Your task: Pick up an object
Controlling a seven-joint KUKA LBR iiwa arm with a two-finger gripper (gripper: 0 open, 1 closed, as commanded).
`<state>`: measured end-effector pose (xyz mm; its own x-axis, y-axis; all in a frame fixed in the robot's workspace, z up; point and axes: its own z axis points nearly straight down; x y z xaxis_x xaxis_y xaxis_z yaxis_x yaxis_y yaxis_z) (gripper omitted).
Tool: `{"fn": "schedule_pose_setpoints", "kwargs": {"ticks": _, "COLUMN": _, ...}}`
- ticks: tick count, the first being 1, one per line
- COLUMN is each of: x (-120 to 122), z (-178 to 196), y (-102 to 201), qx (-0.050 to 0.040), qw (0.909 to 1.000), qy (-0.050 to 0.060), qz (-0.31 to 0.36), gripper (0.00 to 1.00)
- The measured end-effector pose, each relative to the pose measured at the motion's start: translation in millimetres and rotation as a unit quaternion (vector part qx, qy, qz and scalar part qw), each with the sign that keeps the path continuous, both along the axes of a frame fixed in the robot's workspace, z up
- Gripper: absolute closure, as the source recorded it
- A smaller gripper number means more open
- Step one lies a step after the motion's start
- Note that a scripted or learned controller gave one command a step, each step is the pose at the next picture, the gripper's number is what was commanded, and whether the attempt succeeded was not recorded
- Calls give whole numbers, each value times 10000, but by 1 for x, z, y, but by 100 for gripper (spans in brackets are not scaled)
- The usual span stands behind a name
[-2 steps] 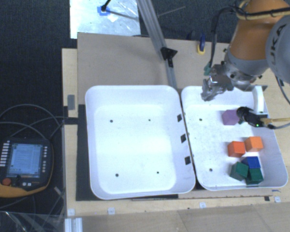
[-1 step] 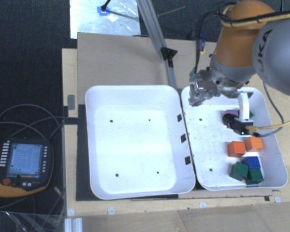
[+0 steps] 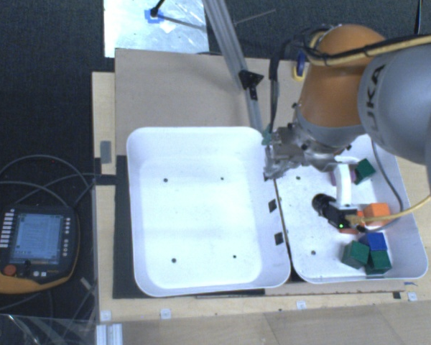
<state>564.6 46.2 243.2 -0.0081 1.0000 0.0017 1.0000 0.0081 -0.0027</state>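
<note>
My gripper [image 3: 276, 162] hangs under the orange-banded wrist at the far left edge of the right bin [image 3: 302, 264], close to the wall it shares with the left bin [image 3: 194, 214]. In the right bin lie a green block [image 3: 363, 169] near the far right side, an orange block [image 3: 378, 210] by the right wall, and a blue block [image 3: 377, 241] beside two dark green blocks [image 3: 358, 254] in the near right corner. All of these lie well to the right of the gripper. The arm hides part of the bin's far end.
A teach pendant [image 3: 34, 246] with cables lies on the floor to the left of the bench. A slanted grey pole [image 3: 230, 49] rises behind the bins.
</note>
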Motion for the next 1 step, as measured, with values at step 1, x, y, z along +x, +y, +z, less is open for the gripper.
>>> {"fn": "schedule_pose_setpoints", "kwargs": {"ticks": 1, "x": -21, "z": 3, "y": 47, "qx": 5, "qw": 10000, "qy": -10, "qz": 13, "gripper": 100}}
